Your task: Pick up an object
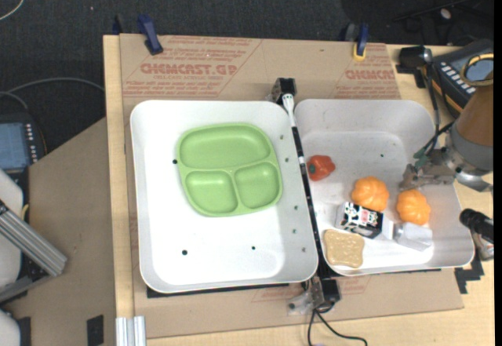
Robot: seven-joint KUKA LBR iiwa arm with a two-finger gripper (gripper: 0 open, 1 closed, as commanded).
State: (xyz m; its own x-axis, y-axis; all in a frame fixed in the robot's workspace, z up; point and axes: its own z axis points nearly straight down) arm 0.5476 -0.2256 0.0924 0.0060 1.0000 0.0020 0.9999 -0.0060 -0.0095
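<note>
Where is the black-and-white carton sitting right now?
The black-and-white carton lies in the right bin, near its front edge, just below the left orange fruit and above the slice of toast.

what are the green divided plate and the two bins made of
The green divided plate looks like matte moulded plastic: even colour, soft rounded compartment edges, no glare. The left bin and right bin look like smooth white plastic with a slight sheen, though coated metal can't be ruled out.
</note>
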